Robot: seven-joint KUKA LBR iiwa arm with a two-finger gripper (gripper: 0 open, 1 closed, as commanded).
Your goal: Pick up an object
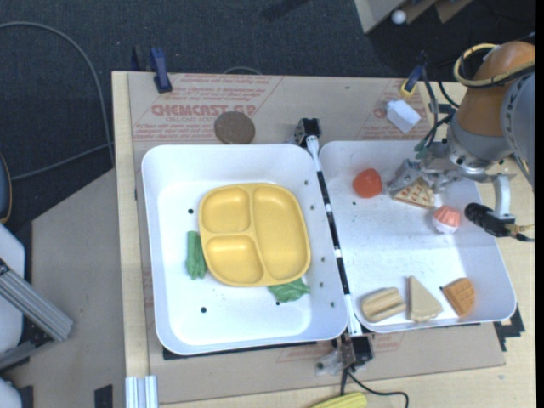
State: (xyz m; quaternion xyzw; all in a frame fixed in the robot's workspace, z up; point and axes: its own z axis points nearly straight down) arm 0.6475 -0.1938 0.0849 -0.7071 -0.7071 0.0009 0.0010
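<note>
The gripper (414, 179) hung low over the right bin (399, 253), its fingers spread around the top of a pizza slice (416, 195) near the far wall; whether they pinched it could not be told. A tomato (367, 184) lay just left. The left bin (170, 253) held a yellow tray (253, 233).
</note>
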